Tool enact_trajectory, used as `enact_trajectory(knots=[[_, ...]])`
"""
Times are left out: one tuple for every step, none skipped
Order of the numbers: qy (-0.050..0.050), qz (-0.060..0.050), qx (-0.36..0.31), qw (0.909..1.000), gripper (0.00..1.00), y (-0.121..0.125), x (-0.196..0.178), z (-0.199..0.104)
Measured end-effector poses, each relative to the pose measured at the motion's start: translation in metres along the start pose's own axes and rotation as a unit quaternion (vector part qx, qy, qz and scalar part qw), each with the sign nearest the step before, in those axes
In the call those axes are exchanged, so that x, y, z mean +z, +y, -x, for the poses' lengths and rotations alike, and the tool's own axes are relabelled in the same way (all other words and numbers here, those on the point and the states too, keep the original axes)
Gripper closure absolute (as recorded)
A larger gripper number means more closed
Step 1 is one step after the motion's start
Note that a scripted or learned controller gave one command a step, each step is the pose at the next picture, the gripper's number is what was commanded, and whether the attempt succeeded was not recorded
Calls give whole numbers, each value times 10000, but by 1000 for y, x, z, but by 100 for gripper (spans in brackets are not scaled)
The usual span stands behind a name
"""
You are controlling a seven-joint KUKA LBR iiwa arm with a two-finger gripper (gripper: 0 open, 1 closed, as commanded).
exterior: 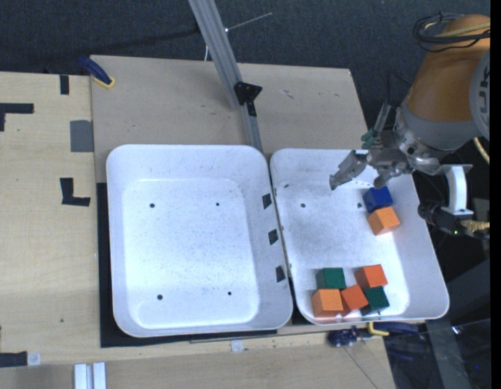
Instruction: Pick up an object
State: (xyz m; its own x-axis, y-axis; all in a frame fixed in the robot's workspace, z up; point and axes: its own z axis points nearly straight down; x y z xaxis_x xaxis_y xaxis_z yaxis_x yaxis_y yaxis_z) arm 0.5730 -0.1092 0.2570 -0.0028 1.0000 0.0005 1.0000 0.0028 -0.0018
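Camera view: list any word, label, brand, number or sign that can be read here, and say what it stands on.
None can be read.
The two white bins bear only dark specks and small dark dots, no lettering.
The coloured blocks have plain faces.
The black tape pieces on the wooden bench are marks, not letters.
The arm's orange band carries no legible writing.

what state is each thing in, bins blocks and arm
left bin: flat on the bench
right bin: holds all the blocks
blue block: lying loose, touching the orange block
orange block: loose, beside the blue block
cluster of green and orange blocks: packed together at the near wall
gripper: above the right bin's far end, nothing seen held
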Motion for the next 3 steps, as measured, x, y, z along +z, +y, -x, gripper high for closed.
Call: enact_trajectory(knots=[[0,1,0,10000,0,0,0,0],[-5,-27,11,10000,0,-8,52,8],[-4,-21,8,10000,0,-11,96,7]])
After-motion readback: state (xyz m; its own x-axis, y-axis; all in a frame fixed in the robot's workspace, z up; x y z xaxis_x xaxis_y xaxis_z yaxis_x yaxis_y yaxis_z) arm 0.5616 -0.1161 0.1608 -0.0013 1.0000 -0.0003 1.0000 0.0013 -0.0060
